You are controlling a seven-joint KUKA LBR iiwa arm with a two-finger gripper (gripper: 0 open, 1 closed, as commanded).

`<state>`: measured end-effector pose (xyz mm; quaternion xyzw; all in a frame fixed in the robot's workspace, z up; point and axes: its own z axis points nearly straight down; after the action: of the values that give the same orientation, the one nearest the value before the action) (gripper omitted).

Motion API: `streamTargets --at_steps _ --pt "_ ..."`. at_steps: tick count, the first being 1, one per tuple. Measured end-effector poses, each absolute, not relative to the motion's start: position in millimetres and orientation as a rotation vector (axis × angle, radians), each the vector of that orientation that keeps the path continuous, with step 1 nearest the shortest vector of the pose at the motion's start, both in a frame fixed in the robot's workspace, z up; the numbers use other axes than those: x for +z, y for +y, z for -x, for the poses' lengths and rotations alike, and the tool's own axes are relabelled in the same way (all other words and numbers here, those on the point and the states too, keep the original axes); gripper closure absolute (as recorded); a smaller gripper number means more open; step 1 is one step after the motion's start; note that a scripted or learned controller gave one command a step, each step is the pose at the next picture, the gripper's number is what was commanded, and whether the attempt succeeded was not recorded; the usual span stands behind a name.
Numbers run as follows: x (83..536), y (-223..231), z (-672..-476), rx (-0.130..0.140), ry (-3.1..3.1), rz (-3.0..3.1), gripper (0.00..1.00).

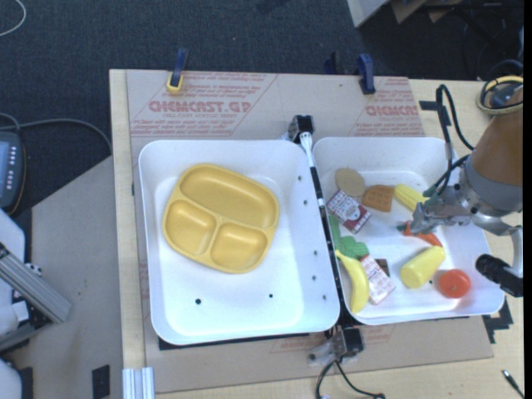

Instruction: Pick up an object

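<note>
Two "CHEMCAST GP" prints (202, 105) on the board (125, 223).

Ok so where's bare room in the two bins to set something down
Left bin: bare floor beside and below the yellow divided plate, widest along its near edge. Right bin: crowded with the banana, tomato and packets; only its top strip is bare, and the gripper hangs over the middle.

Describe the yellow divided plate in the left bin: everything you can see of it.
The yellow divided plate looks like smooth moulded plastic, rounded at the corners, with three recesses: one long section along the far side and two smaller ones nearer the camera. It lies flat, right side up, turned askew on the floor of the left bin, with nothing in it.
</note>
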<state>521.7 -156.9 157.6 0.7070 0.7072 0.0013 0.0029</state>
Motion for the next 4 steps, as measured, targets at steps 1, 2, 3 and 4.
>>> streamTargets --at_steps 1,2,3,4 --pt "216 -148 -526.3 0.006 2.22 -2.214 1.0" --pt "225 -148 -527.2 0.002 2.221 -2.217 1.0" --pt "235 -100 -547.9 0.005 2.227 -2.212 1.0" --pt "222 -45 -565.2 0.003 2.228 -2.214 1.0"
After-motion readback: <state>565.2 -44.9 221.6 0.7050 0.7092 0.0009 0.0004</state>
